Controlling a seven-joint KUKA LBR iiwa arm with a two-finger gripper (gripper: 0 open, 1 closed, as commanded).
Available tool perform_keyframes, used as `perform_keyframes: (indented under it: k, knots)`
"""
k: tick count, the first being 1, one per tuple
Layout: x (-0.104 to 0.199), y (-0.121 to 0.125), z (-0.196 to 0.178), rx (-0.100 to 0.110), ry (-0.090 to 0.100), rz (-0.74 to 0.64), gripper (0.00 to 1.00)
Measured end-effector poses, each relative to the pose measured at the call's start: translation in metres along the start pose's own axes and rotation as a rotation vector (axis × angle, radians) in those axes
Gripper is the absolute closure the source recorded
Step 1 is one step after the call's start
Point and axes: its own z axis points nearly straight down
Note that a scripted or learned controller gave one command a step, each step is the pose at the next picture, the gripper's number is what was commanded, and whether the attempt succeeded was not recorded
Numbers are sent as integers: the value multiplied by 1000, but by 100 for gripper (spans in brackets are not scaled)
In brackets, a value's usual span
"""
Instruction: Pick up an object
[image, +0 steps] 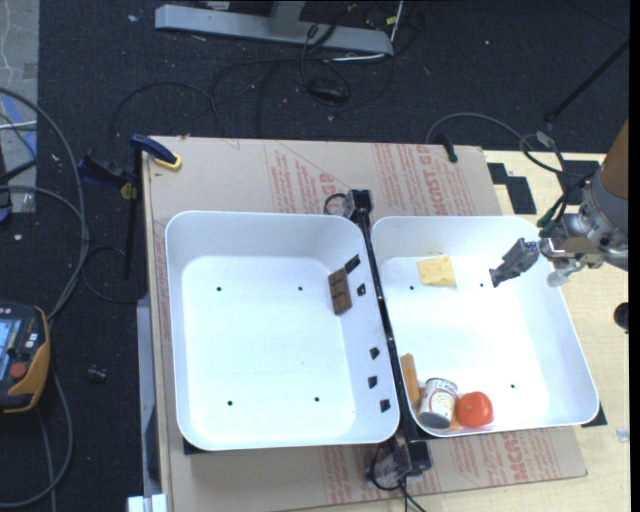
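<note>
My gripper (512, 263) hangs over the upper right part of the right bin (560, 330), reaching in from the right. A yellow wedge (435, 271) lies in that bin, about a hand's width to the gripper's left. In the bin's lower left corner sit a small can (437, 400), a red ball-like object (475, 409) and an orange stick (409, 375) along the wall. In the left bin (200, 300), a brown bar (341, 292) leans near the right wall. I see nothing held by the gripper.
The bins rest on a cardboard sheet (270, 175) on the bench. A blue and yellow clamp (155, 152) grips the sheet's upper left corner. Cables (330, 92) lie on the dark floor beyond. The divider (380, 330) between the bins carries small black clips.
</note>
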Motion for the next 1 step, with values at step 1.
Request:
perform_keyframes:
  k: [1]
  knots:
    - [14,-2,107,10,2,-1,0]
